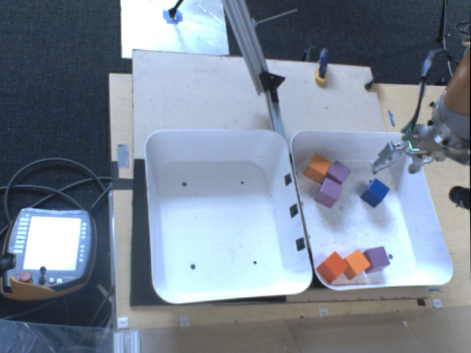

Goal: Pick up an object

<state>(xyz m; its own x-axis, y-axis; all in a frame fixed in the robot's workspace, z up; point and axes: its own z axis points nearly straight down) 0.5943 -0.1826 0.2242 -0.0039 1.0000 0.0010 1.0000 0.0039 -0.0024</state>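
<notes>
Seven blocks lie in the right bin [434, 219], and any of them will do for your pick. You have an orange block [318, 168] touching two purple ones [338, 172] [329, 191] near the bin's far left part, a blue block [375, 192] alone just right of them, and a row of three against the near wall: orange [332, 266], orange [358, 262], purple [377, 257]. The left bin [158, 219] carries no blocks.

Your gripper [397, 157] hangs over the far right part of the right bin, above and just right of the blue block, with nothing between its fingers; they appear spread apart, though the view is small. You are in the approach step, nothing grasped yet.

Next, I judge the blue block your easiest target: it stands free of its neighbours. Bring the claw left and toward the camera over it, then descend with the fingers straddling its sides before closing.
</notes>
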